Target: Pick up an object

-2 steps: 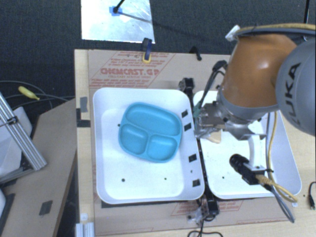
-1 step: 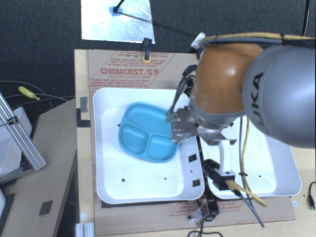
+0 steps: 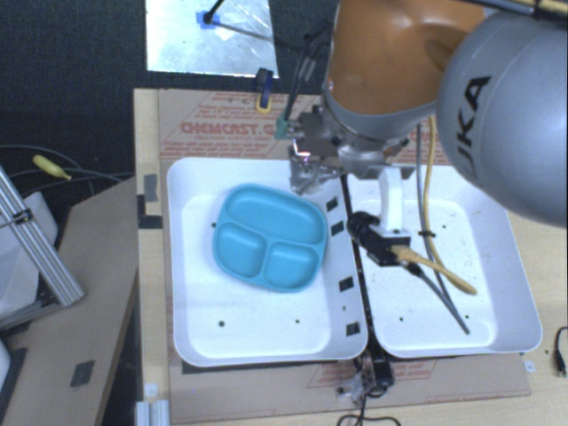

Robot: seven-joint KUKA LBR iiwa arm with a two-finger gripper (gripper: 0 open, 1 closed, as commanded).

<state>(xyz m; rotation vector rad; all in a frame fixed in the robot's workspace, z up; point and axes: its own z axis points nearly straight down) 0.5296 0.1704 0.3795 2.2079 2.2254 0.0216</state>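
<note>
A light blue divided plate (image 3: 270,237) with three compartments lies in the left white bin (image 3: 200,327), toward its middle. My gripper (image 3: 304,178) hangs just above the plate's far right rim, near the divider between the two bins. Nothing shows between its tips. The big grey and orange arm covers the upper right of the view and hides the far part of the right bin (image 3: 497,318).
The two bins stand side by side on a cardboard sheet (image 3: 222,127). A metal frame (image 3: 35,247) stands off the bench at the left. A shiny sheet (image 3: 209,25) lies on the floor behind.
</note>
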